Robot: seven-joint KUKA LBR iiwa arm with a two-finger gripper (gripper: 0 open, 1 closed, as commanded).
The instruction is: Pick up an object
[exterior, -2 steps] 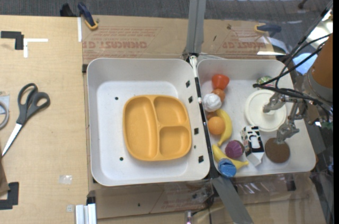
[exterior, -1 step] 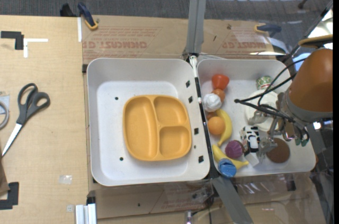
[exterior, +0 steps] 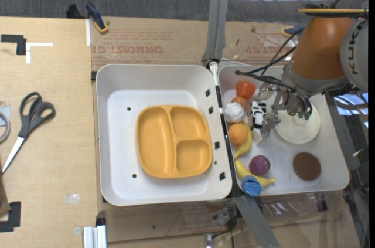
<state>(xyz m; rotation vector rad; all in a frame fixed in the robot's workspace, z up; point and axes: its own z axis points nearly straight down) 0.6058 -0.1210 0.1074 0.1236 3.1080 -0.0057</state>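
Two shallow white bins sit side by side on a bench of wood and cardboard, with scissors (exterior: 29, 118) lying well off to the left. The left bin (exterior: 111, 94) holds a yellow divided plate (exterior: 174, 141). The right bin (exterior: 334, 179) holds the loose items: an orange fruit (exterior: 238, 133), a white ball (exterior: 234, 113), a red piece (exterior: 245, 89), a purple ball (exterior: 259, 165), a banana (exterior: 255, 177), a blue cap (exterior: 251, 187), a brown disc (exterior: 306, 165) and a white dish (exterior: 302, 129).

The gripper (exterior: 266, 118) hangs low over the right bin, between the cluster of fruit and the white dish, its metal parts tangled with cables; whether it is parted or closed I cannot tell, and nothing is visibly held. This looks like the approach or descent stage, with no grasp made. The next move probably calls for settling squarely over one item, likely the white ball or orange fruit just beside it, without nudging its crowded neighbours.
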